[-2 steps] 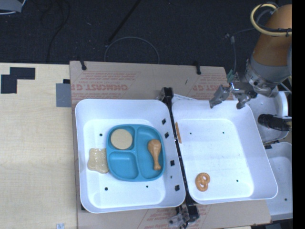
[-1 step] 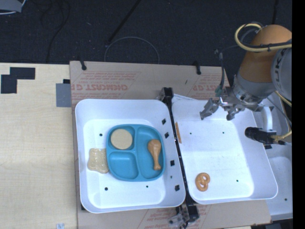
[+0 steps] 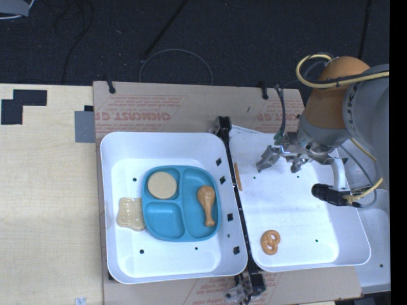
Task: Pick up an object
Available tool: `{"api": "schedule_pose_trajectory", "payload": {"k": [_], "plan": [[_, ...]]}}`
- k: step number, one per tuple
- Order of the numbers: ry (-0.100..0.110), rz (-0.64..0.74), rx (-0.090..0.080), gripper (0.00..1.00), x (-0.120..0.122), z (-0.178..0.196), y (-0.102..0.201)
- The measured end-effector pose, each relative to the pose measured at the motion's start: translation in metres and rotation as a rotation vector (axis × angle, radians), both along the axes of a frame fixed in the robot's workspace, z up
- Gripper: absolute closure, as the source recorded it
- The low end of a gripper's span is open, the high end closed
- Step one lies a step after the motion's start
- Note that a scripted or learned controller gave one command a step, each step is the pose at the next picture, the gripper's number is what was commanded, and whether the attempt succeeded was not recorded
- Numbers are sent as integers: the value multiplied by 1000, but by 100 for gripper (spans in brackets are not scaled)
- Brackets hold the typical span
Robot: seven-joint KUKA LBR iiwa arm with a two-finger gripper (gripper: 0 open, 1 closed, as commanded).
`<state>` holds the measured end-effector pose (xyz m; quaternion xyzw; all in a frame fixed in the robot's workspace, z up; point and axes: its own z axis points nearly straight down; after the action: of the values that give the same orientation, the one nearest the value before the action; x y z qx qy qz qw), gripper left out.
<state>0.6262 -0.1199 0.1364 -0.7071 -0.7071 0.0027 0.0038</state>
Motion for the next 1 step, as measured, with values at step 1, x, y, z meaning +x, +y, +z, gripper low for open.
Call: {"api": "schedule_pose_trajectory", "payload": {"k": [1], "plan": [[-2,-2,0,0,-1,-52,2]]}}
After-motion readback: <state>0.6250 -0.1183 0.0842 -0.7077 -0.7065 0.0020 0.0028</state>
